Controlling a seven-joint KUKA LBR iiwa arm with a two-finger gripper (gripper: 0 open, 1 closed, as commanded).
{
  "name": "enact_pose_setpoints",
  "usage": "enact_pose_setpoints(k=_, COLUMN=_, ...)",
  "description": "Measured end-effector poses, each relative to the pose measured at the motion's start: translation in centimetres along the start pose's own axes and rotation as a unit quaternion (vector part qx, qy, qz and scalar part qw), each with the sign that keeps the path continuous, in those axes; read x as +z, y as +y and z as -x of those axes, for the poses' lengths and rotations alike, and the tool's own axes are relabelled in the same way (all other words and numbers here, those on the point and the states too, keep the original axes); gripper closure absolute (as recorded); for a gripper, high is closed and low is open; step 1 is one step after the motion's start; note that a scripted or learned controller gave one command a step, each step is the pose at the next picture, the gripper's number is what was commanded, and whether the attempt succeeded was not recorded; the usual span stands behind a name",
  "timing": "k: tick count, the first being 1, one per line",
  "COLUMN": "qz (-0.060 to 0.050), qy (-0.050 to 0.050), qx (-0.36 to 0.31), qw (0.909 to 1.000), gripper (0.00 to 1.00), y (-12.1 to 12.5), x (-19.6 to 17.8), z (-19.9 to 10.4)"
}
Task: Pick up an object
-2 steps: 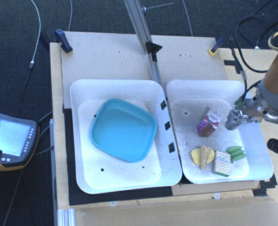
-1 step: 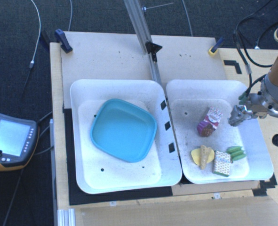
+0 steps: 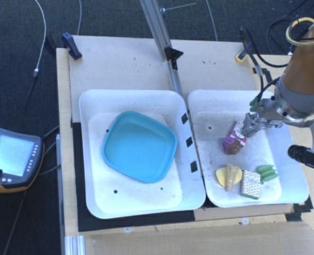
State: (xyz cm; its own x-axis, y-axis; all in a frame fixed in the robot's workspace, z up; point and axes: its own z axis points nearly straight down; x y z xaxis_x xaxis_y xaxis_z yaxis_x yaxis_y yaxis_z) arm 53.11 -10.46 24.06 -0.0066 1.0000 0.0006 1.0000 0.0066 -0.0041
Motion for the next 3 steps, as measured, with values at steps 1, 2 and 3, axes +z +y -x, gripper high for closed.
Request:
enact_pose_setpoints(k=1, qz=0.0, qy=0.0, qx=0.0, qw=1.0, gripper=1.0, y=1.0, x=-0.3, z=-4.6)
enact_pose_setpoints(k=2, qz=-0.001, qy=-0.001, qx=0.0, qw=1.0, gripper=1.0, y=2.0, x=0.9, z=-9.1)
enact_pose_setpoints(k=3, qz=0.0, qy=-0.001, qx=0.0, qw=1.0, gripper=1.0, y=3.5, x=0.1, z=-14.5)
